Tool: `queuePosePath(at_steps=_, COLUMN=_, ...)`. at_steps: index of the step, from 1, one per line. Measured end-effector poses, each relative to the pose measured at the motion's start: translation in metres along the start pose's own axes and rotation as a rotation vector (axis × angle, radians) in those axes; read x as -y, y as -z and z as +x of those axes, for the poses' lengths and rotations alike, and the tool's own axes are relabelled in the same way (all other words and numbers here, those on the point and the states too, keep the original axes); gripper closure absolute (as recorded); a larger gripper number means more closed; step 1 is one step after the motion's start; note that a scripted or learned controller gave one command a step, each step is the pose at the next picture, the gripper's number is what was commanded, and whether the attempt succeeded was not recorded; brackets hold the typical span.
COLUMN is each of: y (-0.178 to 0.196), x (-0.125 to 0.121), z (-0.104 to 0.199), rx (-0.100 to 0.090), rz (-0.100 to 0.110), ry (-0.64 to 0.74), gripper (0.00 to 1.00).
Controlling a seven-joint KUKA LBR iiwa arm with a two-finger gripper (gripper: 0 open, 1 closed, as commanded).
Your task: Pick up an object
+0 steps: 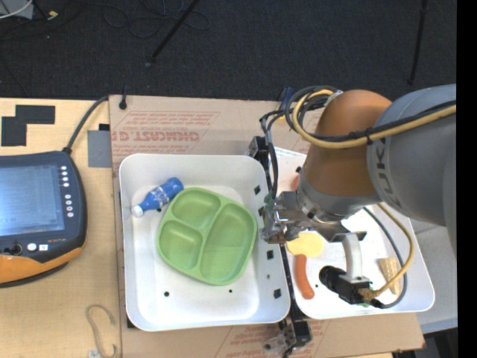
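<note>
Hovering low over the left edge of the right bin, close against the wall shared with the left bin: gripper of the grey arm, with nothing visibly held; width of the claw's opening not to be told from this view. Nearest candidates for the pick: yellow toy piece, just right of the gripper, and orange sausage-shaped toy, just nearer than the yellow one and touching or almost touching it. Further right in the same bin, tan piece. In the left bin, green divided plate, with blue-and-white bottle at its far left edge. Judged best practice for the step in hand: shift slightly right, away from the bin wall, to centre over one toy alone; set the jaws across the sausage's short axis; descend straight; close only after straddling it fully. Likely hazards: clipping the wall, or catching two toys at once.
</note>
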State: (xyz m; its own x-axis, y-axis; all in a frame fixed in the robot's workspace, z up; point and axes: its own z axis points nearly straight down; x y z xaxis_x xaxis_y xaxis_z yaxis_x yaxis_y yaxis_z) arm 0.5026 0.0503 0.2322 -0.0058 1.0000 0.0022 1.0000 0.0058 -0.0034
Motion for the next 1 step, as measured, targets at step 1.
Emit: queuePosePath(at_steps=1, y=-0.0131, x=0.0196, z=0.0472, rx=0.001, rz=0.003, ry=-0.003, gripper=1.00)
